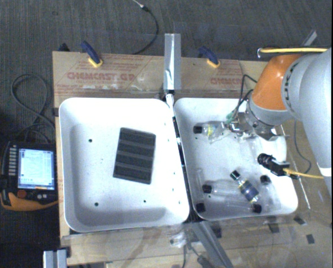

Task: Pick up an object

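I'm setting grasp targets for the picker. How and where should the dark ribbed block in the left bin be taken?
The dark ribbed block lies flat near the middle of the left bin, long axis running toward the camera and slightly tilted, with bare floor all round. I would come straight down with the pincer and probably close across its two long edges at mid-length, the narrower span. The ribs run along it.

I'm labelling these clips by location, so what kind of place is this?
Probably a robotics lab or test cell: a robot arm reaches over two white bins on a clamped bench, a handheld control pendant lies on the carpet beside it, and cables trail across the floor.
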Robot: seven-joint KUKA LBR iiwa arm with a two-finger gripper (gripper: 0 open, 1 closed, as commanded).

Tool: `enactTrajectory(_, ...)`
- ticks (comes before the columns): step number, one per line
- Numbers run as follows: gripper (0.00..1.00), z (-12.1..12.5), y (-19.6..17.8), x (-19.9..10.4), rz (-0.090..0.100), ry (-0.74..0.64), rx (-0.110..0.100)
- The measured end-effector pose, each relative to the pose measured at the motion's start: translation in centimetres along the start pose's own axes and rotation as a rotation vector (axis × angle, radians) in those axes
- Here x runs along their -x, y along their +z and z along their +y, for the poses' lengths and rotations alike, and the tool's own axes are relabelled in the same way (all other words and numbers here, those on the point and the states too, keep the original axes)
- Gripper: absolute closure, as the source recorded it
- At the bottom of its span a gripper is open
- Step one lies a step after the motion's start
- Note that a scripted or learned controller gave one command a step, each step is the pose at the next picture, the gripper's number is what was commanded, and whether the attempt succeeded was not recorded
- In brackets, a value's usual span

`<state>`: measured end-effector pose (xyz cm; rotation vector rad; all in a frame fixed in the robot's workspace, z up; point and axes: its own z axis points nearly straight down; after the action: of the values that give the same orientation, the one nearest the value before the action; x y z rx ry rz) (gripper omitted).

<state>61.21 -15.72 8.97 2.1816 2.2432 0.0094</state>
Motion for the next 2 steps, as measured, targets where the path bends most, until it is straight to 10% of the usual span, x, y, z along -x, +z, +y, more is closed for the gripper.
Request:
enactTrajectory(1,1.00,0.10,-1.09,-0.06,0.000,-0.001,0.002)
enactTrajectory(2,0.00,0.09,-1.08,-0.06,0.000,-0.001,0.002)
